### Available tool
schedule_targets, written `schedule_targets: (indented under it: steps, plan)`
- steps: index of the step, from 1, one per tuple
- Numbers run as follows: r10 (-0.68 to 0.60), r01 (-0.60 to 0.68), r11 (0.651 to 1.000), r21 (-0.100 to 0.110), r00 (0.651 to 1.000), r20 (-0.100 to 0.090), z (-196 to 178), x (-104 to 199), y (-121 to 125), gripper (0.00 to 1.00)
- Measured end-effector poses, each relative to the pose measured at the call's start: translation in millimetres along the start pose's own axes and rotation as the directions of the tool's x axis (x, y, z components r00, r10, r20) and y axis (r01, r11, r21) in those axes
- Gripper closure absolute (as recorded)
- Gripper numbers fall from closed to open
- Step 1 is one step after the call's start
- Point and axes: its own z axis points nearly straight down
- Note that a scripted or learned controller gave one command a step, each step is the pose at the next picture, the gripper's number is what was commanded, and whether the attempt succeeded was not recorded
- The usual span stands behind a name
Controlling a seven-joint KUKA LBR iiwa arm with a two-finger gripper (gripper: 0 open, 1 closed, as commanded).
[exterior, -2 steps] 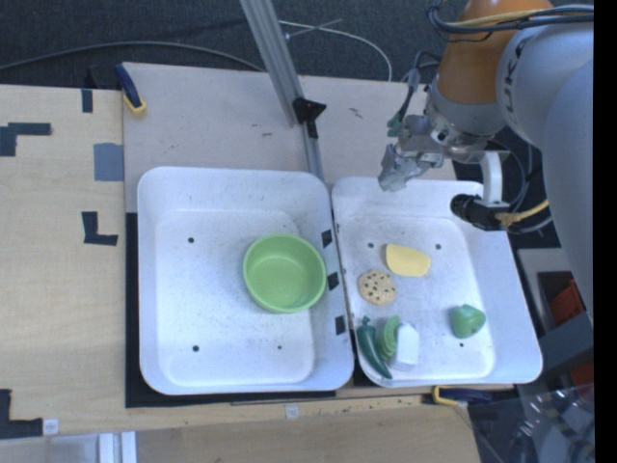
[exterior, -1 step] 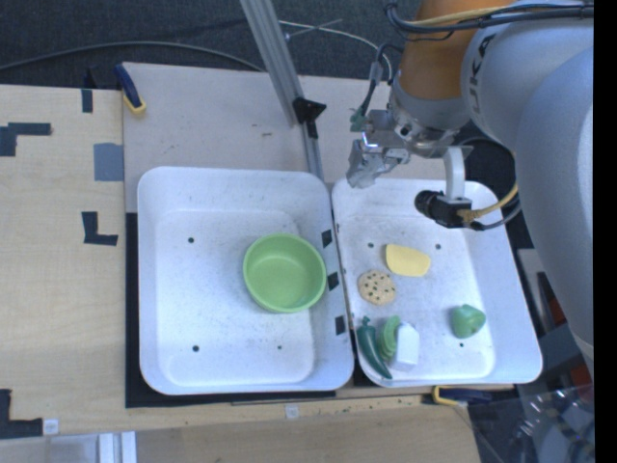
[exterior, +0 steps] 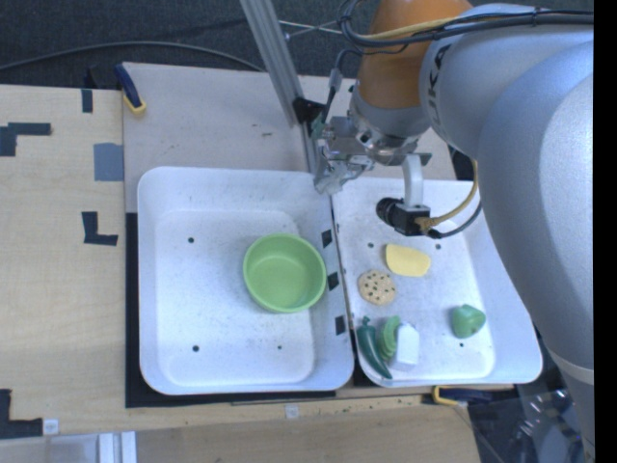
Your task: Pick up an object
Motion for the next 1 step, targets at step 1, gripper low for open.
schedule_targets:
  steps: [1]
  plan:
    - [0.000,0.000,1.000,-0.001,1.000,0.000,3.1,45.2,1.6,1.00]
